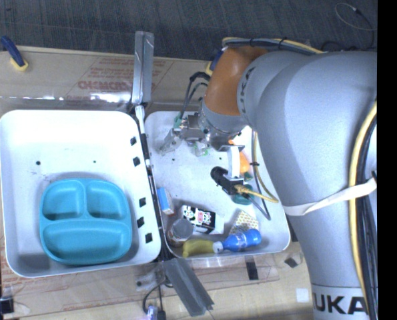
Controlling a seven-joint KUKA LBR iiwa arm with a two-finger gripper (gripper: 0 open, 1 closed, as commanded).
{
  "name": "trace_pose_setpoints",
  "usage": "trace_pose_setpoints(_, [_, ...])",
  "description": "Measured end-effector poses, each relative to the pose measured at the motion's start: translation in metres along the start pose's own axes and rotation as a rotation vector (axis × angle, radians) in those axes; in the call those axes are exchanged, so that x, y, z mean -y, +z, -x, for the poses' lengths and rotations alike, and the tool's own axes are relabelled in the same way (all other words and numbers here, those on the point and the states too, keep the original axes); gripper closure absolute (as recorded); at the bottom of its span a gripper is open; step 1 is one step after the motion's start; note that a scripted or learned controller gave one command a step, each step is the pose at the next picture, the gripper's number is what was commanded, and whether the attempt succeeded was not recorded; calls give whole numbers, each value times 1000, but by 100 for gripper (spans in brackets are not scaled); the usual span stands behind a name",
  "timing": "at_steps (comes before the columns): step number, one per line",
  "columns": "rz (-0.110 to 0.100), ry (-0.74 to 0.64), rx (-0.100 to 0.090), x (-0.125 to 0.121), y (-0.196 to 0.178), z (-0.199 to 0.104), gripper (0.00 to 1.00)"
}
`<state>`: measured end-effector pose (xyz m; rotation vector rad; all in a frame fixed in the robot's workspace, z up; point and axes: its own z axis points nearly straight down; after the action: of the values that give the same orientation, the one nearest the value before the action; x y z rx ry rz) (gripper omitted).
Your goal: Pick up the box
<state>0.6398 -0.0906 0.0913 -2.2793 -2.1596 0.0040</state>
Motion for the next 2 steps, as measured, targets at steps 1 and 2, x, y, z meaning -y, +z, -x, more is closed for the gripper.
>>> trace_pose_setpoints(1, [-1, -4, 0, 0, -10, 0, 100])
trace_pose_setpoints(2, [1, 80, 0, -11, 0, 39, 100])
